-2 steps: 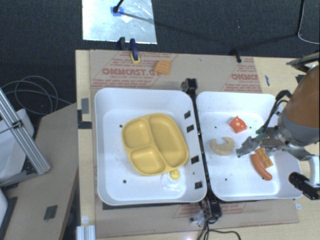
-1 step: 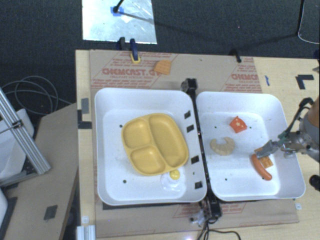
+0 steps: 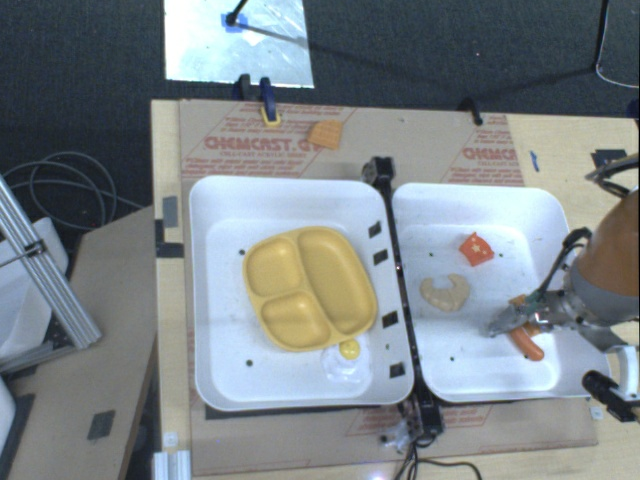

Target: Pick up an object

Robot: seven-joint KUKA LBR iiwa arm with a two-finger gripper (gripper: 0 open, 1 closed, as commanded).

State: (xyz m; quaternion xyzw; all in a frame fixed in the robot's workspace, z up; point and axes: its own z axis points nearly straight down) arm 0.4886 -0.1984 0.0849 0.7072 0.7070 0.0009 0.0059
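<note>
In the right bin (image 3: pixel 540 208), my gripper (image 3: pixel 512 320) reaches in from the right and sits low near the front right corner. A small orange carrot-like piece (image 3: pixel 528 344) lies on the bin floor right under and beside it, partly covered by the gripper. A red-orange block (image 3: pixel 475 249) rests further back in the same bin. A beige heart-shaped piece (image 3: pixel 444 292) lies left of the gripper, apart from it. The grey arm (image 3: pixel 605 288) hides the bin's right wall.
The left bin (image 3: pixel 215 268) holds a yellow divided tray (image 3: pixel 310 286) and a small yellow and clear item (image 3: pixel 345 356) at its front. A tan piece (image 3: pixel 325 133) lies on the cardboard behind the bins, near a clamp (image 3: pixel 268 103).
</note>
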